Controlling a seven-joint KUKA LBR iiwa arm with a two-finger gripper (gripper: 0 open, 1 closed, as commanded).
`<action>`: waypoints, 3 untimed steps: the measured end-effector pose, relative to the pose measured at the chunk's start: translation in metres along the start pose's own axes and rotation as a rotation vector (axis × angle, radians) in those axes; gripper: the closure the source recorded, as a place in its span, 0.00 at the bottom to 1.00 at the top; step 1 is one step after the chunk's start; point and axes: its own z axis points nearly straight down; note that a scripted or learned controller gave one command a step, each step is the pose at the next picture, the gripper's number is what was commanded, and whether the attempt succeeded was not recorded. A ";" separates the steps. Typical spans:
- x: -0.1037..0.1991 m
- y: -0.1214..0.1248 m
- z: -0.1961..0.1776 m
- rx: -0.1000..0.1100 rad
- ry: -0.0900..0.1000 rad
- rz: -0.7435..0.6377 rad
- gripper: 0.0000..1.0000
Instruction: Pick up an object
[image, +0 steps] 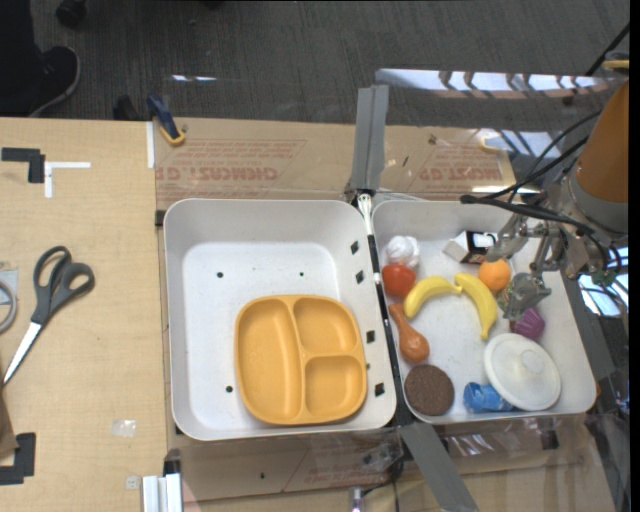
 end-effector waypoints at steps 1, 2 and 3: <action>-0.022 -0.023 0.128 0.002 -0.016 0.105 0.00; -0.046 -0.014 0.142 0.001 -0.004 0.229 0.00; -0.048 -0.014 0.130 0.002 -0.010 0.226 1.00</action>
